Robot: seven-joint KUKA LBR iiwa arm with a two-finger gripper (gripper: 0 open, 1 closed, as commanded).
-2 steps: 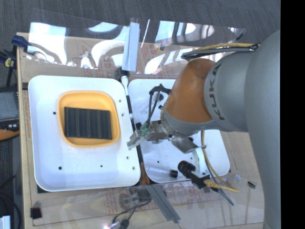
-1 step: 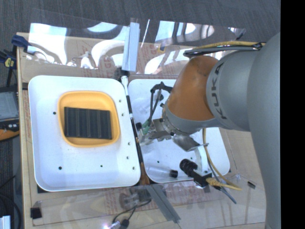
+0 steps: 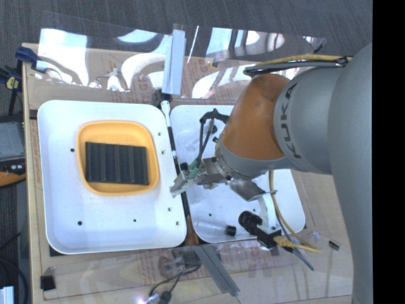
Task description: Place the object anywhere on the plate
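The gripper [image 3: 188,177] of the grey arm hangs low over the line where the two bins meet, just above the inner rims. It points toward the left of the view. From this high camera I cannot see if its jaws are parted or closed, and I see nothing held between them. Thin black and green wires run up from the gripper along the wrist to the wide orange band [image 3: 253,122], which covers a big part of the right shallow white plastic bin [image 3: 286,202]. The thick grey body of the arm goes from the band out to the right side of the view.

The dark grey rectangular object with parallel ridges [image 3: 118,163] lies flat in the middle of the yellow rounded-square plate [image 3: 114,130]. The yellow rim shows on all four sides of it. The plate sits in the left shallow white plastic bin [image 3: 56,182], a little toward its far side and well apart from the gripper.

In the near part of the right bin, under the arm, there is a small black cylindrical part [image 3: 249,220], and a yellow cable [image 3: 283,223] hangs down beside it. Behind both bins stands a clear plastic wall [image 3: 95,49] with bright reflections, and a grey metal bar [image 3: 174,62] rises at the middle.
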